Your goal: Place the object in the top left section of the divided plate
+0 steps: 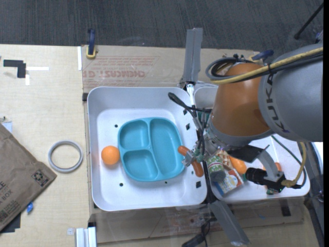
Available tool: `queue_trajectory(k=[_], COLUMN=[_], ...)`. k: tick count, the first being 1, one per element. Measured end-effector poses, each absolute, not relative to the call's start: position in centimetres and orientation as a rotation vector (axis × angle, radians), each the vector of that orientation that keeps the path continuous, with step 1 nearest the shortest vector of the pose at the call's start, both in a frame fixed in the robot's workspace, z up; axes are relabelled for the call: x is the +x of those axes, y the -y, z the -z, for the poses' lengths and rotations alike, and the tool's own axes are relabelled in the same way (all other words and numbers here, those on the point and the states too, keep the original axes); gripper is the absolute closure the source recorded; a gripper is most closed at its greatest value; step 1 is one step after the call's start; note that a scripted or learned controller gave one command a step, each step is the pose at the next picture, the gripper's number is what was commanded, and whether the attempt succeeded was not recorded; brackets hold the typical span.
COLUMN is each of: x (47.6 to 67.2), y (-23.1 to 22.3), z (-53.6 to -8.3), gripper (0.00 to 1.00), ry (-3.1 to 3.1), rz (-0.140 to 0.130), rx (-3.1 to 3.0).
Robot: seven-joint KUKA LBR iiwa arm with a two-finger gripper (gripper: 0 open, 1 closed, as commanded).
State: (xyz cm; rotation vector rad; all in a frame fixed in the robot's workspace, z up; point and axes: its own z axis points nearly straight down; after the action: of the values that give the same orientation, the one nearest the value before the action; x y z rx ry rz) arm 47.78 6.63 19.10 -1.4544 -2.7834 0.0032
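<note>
The blue divided plate point(150, 149) lies in the left bin point(103, 112), with two small sections on its left and one long section on its right. My gripper point(193, 158) hangs just off the plate's right rim, by the wall between the two bins. It is shut on a thin orange carrot-like piece point(183, 150), whose two ends stick out on either side of the fingers. An orange ball point(110, 155) rests on the bin floor against the plate's left edge.
The right bin point(303, 187) holds a printed packet point(226, 175), an orange piece point(237, 164) and small bits, largely under my arm. On the bench to the left lie a grey tape ring point(65, 156) and a brown cardboard box point(18, 181).
</note>
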Motion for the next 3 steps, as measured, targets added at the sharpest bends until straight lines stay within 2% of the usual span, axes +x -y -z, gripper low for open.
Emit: queue_trajectory(k=[1,2,3], x=[47.7,54.1,61.6], y=[-13.8,-11.0,-7.9], z=[-15.3,-10.1,-19.2], gripper=[1.00,1.00,1.00], ry=[2.575,2.910,2.906], rz=[-0.008,0.013,-0.001], rx=[-1.795,-1.221,-1.201])
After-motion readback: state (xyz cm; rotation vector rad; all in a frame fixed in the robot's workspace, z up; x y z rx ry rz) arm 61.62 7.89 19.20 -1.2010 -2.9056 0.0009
